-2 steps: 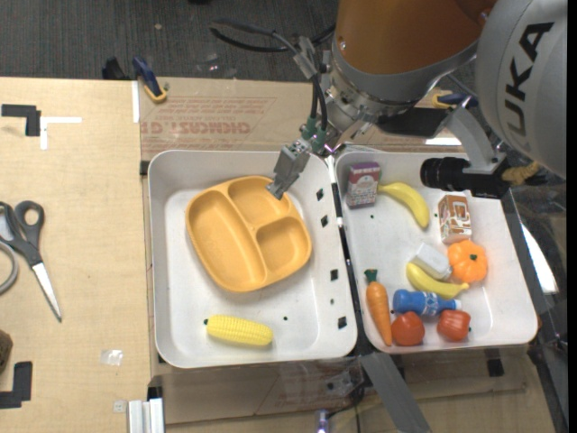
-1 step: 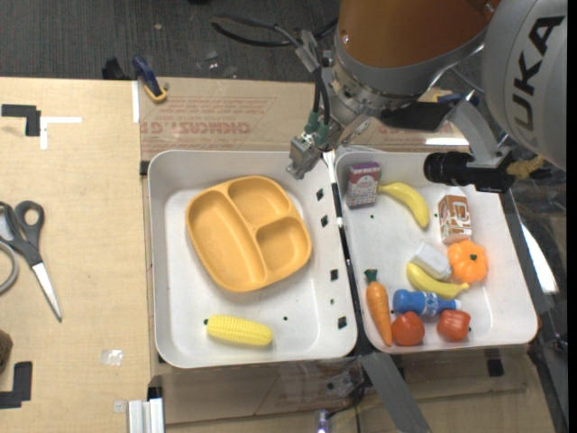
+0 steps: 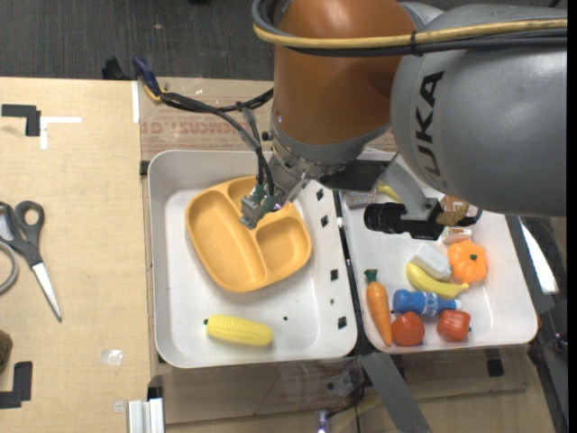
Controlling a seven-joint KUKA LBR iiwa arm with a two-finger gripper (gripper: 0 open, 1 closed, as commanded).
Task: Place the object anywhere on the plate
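Jaws cannot be made out under the big orange wrist: whether they are spread, clenched or carrying anything is not something I can tell, so I claim no grasp. What does show is the gripper [image 3: 255, 207] low over the yellow divided plate [image 3: 216, 242], near its centre ridge, in the left bin [image 3: 171, 332]. An ear of corn [image 3: 239, 331] lies on the bin floor near the front edge, apart from the plate and well clear of the gripper. If the corn is the object meant, the task looks undone, with picking it up and setting it on the plate left to do. Carrot [image 3: 378, 308], banana [image 3: 433, 281], pumpkin [image 3: 468, 262] and other toys sit in the right bin [image 3: 505, 332].
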